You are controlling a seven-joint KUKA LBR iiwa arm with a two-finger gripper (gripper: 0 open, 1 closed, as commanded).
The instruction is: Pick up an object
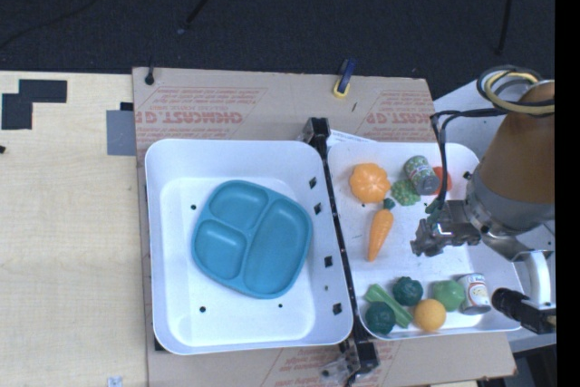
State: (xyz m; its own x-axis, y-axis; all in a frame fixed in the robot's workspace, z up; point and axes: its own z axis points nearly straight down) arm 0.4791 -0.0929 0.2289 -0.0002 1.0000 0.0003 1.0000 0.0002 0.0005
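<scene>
In the camera view we are seeing the gripper point(435, 236) hovering low inside the right bin point(349, 222), near the carrot point(380, 231) but apart from it. We judge the pick as not yet done, since nothing is sitting in its grasp. Whether it is open or closed we cannot tell. That bin is holding an orange point(369, 182), a can point(419, 170) and green vegetables point(394, 302). The left bin point(172, 195) is holding a blue divided plate point(251, 237).

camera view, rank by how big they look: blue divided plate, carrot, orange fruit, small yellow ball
1. blue divided plate
2. carrot and orange fruit: about alike, carrot longer, fruit rounder
3. small yellow ball
</scene>
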